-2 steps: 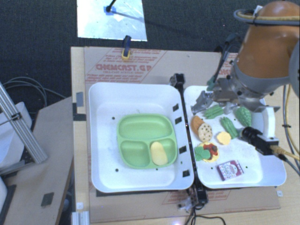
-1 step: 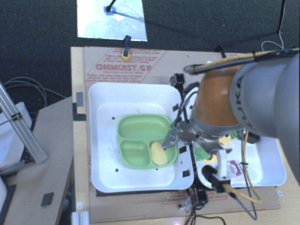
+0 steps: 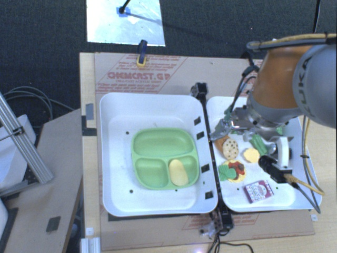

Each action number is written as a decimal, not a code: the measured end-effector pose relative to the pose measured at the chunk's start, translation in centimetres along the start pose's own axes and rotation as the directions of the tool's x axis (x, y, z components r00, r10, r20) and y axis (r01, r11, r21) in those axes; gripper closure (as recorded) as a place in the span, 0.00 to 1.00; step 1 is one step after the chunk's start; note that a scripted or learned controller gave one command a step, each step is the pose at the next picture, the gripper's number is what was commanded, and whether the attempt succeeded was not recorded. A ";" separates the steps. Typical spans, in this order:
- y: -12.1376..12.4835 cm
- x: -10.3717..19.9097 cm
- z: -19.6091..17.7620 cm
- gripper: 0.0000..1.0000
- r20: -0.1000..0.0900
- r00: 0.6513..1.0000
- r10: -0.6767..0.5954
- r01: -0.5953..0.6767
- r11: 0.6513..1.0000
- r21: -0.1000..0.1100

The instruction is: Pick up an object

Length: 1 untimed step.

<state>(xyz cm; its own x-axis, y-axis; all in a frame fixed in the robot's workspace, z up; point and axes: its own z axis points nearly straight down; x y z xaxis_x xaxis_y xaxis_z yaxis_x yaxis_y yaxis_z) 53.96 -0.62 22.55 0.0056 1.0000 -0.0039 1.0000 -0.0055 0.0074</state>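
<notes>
Bench carries two white bins. I see the gripper [image 3: 231, 126] over the right bin [image 3: 295, 196]; its finger state I cannot tell. Cookie [image 3: 230, 148] lies just below it. Left bin [image 3: 116, 141] holds a green tray [image 3: 158, 141].

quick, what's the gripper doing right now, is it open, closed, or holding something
Gripper: cannot be told. It sits low over the right bin, among the small items there, and the arm's wrist covers it.
</notes>
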 end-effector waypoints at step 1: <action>3.2 6.1 4.3 0.00 -0.006 1.000 -0.014 0.014 1.000 0.007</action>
